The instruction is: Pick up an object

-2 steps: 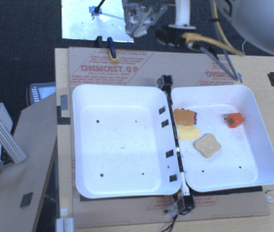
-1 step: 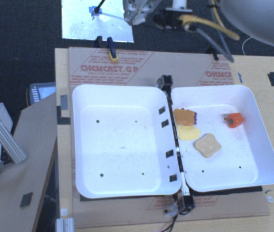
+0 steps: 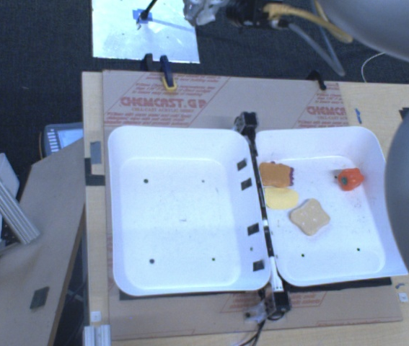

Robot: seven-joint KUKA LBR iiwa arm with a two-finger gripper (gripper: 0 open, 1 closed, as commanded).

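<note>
Loosely grouped in the right bin (image 3: 374,259) lie four small objects, any of which could be the one to pick. An orange-brown piece with a purple edge (image 3: 275,174) sits against the bin's left wall, and just below it a flat pale yellow piece (image 3: 282,199) touches or nearly touches it. A tan, toast-shaped piece (image 3: 309,217) lies just beside the yellow one, towards the near side of the bin. An orange-red object (image 3: 349,179) rests apart from these three, nearer the bin's right wall. All four lie flat on the bin floor and nothing grips them. The left bin (image 3: 175,215) stands right beside the right one, the two joined along the middle by a row of small black clips (image 3: 248,185). Both bins rest on a brown cardboard sheet with red lettering (image 3: 190,96), held at its far edge by a yellow and black clamp (image 3: 167,76), and the sheet lies on the pale wooden surface (image 3: 381,96). The gripper (image 3: 205,2) hangs at the top of the camera view, beyond the far edge of the surface and well apart from the objects, over the corner of a shiny metal plate (image 3: 117,20); whether it is spread or closed cannot be told from this angle. A yellow cable (image 3: 312,16) runs from behind it towards the grey arm (image 3: 384,6), whose bulk also shows blurred along the right side.
</note>
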